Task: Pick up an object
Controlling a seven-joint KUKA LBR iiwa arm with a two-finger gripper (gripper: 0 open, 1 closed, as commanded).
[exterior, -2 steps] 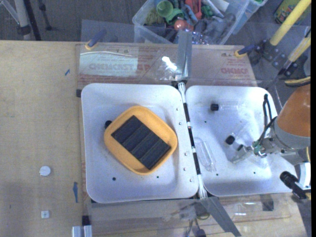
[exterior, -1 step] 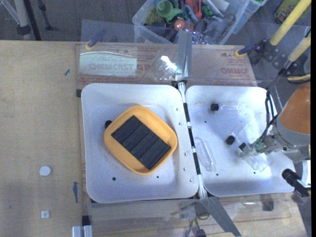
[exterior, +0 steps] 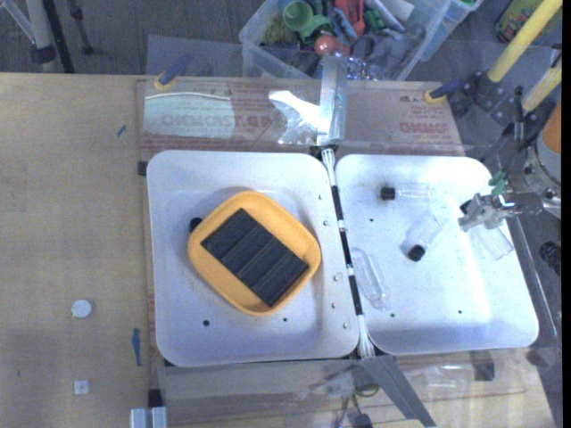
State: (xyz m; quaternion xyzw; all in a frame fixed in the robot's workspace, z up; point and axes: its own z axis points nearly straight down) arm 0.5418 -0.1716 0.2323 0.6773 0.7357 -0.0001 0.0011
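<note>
Nearest the camera: bench front edge with a metal bracket below the seam between the two bins.

Left bin, white, shallow: holds one yellow rounded-square pad carrying a dark ribbed panel, set at a diagonal near the bin's middle. A small black item shows at the pad's upper-left edge, partly hidden.

Right bin, white, shallow: holds clear plastic tubes. One tube with a black cap lies near the far wall; a second capped tube lies tilted near the middle, cap toward the camera; a third clear piece lies along the left wall, close to the seam (faint against the white, so its outline is uncertain).

Gripper: at the right rim of the right bin, reaching in from the right. A clear piece appears just below it, possibly touching; whether the fingers are apart or closed on anything cannot be told at this sharpness.

Behind the bins: cardboard sheet with crumpled white paper, and a clear tub of assorted toys.

Bench left: small white disc on bare wood.
</note>
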